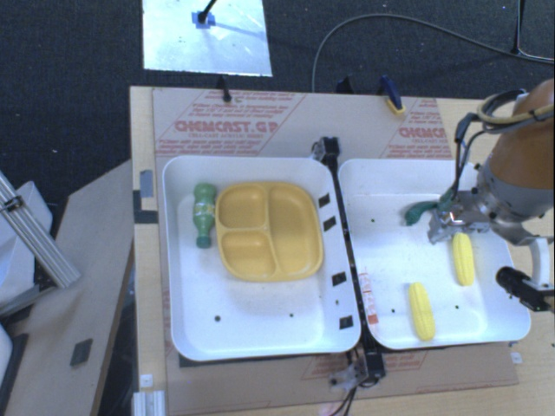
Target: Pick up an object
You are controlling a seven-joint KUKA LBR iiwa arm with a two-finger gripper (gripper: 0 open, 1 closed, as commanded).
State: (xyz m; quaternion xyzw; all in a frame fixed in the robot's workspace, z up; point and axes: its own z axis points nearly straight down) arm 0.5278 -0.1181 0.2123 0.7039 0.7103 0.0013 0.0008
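Gripper (447, 224) low in right white bin (381, 176), beside yellow plastic corn cob (464, 258), near table's right edge; jaws' state indiscernible. Centre over cob before closing.

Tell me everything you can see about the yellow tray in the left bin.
The tray is yellow, looks like plastic, and is roughly square with rounded corners. It has three compartments: two smaller ones on its left side and one long one on its right. It lies flat in the left bin. A green bottle lies along its left edge.
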